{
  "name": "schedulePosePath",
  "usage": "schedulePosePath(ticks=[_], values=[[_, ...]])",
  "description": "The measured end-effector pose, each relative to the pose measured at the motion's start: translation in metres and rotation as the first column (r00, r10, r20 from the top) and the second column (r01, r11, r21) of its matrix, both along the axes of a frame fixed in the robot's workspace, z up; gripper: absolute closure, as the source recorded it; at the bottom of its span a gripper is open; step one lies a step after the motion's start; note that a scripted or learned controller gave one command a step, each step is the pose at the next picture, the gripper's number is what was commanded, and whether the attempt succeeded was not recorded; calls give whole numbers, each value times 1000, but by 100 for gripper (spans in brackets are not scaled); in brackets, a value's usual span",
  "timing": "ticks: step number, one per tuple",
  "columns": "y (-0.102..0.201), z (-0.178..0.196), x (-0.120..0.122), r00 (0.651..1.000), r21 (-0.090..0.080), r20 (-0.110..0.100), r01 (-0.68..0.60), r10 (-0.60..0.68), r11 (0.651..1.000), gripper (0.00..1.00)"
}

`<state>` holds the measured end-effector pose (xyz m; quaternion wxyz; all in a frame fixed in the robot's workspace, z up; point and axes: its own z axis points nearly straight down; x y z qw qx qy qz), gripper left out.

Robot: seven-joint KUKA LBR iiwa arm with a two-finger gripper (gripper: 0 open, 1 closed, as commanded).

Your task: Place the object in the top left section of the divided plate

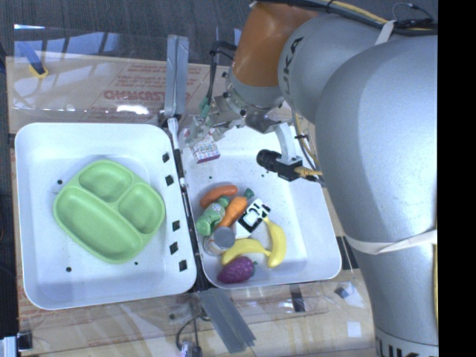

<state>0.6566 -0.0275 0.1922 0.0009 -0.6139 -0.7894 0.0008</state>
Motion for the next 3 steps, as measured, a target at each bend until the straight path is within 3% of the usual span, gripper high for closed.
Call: schedulePosePath(ticks=[1, 2, 3], values=[[-24, 0, 0, 994, 0, 0, -109, 109, 994, 100], [73, -1, -19, 943, 1, -3, -332, 332, 943, 100], [150, -52, -13, 923, 1, -4, -385, 385, 923, 100]])
